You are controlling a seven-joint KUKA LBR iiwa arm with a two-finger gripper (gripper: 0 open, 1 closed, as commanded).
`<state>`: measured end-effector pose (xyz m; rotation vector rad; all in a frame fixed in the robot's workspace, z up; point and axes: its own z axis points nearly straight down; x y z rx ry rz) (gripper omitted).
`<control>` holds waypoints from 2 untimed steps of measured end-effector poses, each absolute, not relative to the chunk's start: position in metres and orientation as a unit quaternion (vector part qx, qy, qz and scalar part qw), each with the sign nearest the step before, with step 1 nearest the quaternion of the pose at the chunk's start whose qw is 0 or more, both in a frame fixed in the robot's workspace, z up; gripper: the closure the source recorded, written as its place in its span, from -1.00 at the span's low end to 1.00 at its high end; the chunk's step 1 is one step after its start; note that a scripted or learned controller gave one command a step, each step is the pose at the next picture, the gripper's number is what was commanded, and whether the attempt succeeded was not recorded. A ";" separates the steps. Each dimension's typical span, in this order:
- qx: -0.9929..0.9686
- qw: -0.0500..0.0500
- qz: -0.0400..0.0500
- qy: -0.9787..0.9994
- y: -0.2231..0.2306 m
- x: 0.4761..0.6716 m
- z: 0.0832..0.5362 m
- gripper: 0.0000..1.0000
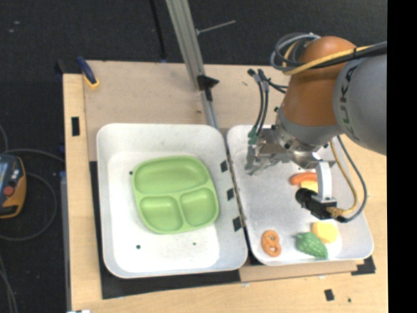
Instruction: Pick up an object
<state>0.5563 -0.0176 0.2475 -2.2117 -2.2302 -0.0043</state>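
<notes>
Claw [255,162] low over right bin [260,204]

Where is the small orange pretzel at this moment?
In the camera view, the orange pretzel lies in the right bin, near its front edge, just left of the green toy and the yellow piece.

Orange item [303,178] half under the arm [326,103]

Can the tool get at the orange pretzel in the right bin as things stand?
Probably yes. The pretzel lies flat and uncovered near the front of the right bin, apart from the green toy; the tool sits over the same bin.
</notes>
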 end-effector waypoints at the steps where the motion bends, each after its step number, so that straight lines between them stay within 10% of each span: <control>1: -0.705 0.000 0.000 -0.709 0.027 0.540 0.236 1.00; 2: -0.704 0.001 0.000 -0.710 0.080 0.529 0.235 1.00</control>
